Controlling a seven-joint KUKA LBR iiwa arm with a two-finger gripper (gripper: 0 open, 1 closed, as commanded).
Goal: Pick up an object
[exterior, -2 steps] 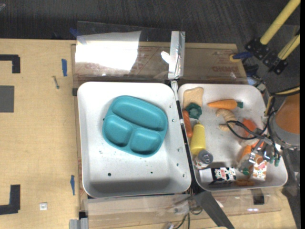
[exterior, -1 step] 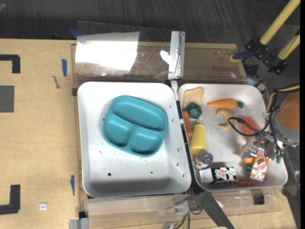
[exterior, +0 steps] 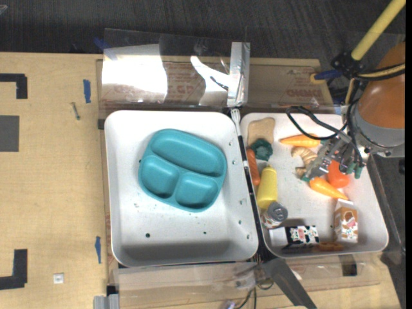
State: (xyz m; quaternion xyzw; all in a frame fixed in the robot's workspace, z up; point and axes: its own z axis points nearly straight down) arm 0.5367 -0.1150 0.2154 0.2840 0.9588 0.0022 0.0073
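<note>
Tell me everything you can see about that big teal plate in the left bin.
The teal plate is a rounded, smooth tray that looks like plastic, divided by raised ridges into three compartments: one long one at the far side and two smaller ones nearer the camera. It lies flat, right side up, a little askew, on the floor of the left white bin, with nothing in its compartments.

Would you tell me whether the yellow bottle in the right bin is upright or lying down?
Lying down: the yellow bottle rests lengthwise on the right bin floor, near its left wall.
</note>
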